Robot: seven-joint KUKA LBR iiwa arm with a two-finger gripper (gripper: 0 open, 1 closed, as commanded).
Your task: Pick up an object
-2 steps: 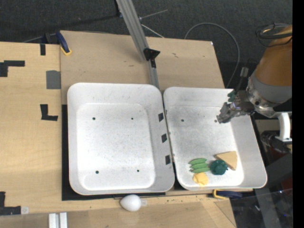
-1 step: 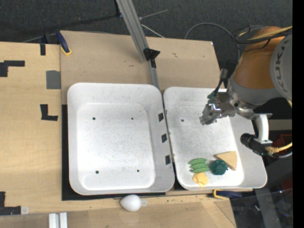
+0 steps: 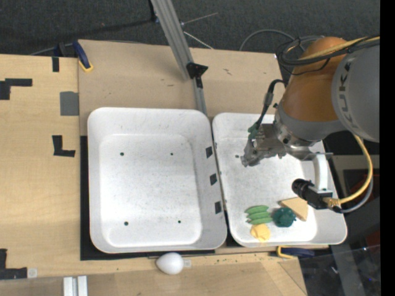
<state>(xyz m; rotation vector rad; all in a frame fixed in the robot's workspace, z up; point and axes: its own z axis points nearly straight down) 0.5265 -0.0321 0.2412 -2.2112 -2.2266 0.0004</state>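
In the camera view, you are looking down on two white bins, and the gripper [image 3: 252, 157] is hanging over the middle of the right bin [image 3: 231, 134], closer to that bin's left wall than to its right wall. Whether the gripper is spread or closed cannot be told from this slant, and nothing is showing as held beneath it. The candidate objects are lying together along the right bin's near edge: a green pod-shaped piece [image 3: 258, 213], a yellow piece [image 3: 261, 231] just beside it toward the near rim, a dark green piece [image 3: 284, 217] next to those, and a tan wedge [image 3: 297, 207] touching or almost touching the dark green one. From the gripper, this cluster is lying toward the near edge and slightly toward the right wall, well apart from it. The green pod's long axis is running roughly parallel to the near edge. You are likely watching the approach step; the coming move calls for travel toward the near edge before any descent. The left bin [image 3: 99, 128] is sitting alongside, and a white egg-shaped object [image 3: 170, 263] is resting outside it on the bench, near its near edge.
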